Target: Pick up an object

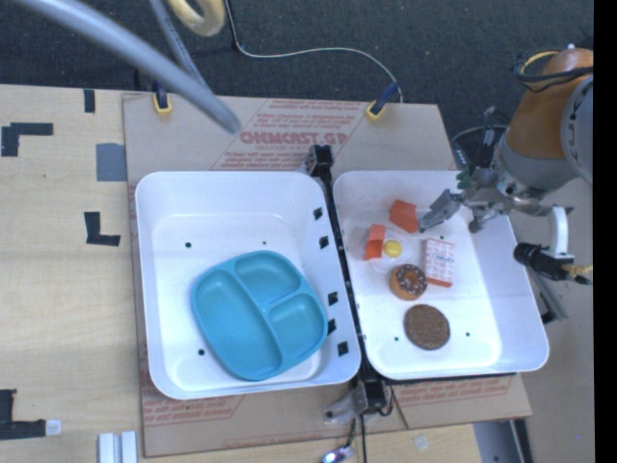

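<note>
The right bin (511, 287) holds several small items: an orange block (404, 215), a smaller orange piece (374, 242), a yellow ball (392, 250), a red-and-white packet (440, 261), a sprinkled donut (409, 282) and a brown cookie (426, 326). My gripper (456, 216) hangs over the bin's upper right part, just right of the orange block. Its fingers are open, with one fingertip (430, 220) close to the block, and nothing sits between them.
The left bin (164, 210) holds a blue divided plate (258, 313). A black divider (333, 249) runs between the bins. The arm's grey and orange wrist (549, 133) stands beyond the right bin's edge. A grey pole (125, 41) crosses the top left.
</note>
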Controlling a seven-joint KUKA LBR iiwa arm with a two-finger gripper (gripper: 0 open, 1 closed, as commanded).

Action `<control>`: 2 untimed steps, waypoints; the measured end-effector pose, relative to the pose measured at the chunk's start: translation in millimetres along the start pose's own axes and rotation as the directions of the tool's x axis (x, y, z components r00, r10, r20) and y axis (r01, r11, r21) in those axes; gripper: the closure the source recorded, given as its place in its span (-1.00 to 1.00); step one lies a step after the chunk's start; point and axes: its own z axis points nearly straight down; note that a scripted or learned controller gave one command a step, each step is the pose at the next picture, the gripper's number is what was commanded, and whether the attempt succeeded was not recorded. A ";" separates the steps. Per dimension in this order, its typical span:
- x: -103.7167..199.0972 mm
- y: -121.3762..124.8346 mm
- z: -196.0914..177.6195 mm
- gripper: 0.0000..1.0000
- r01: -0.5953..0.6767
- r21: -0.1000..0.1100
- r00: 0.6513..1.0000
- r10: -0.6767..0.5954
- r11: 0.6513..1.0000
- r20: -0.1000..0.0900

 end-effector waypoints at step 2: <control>4.6 4.5 32.4 1.00 0.003 -0.004 1.000 -0.003 1.000 0.001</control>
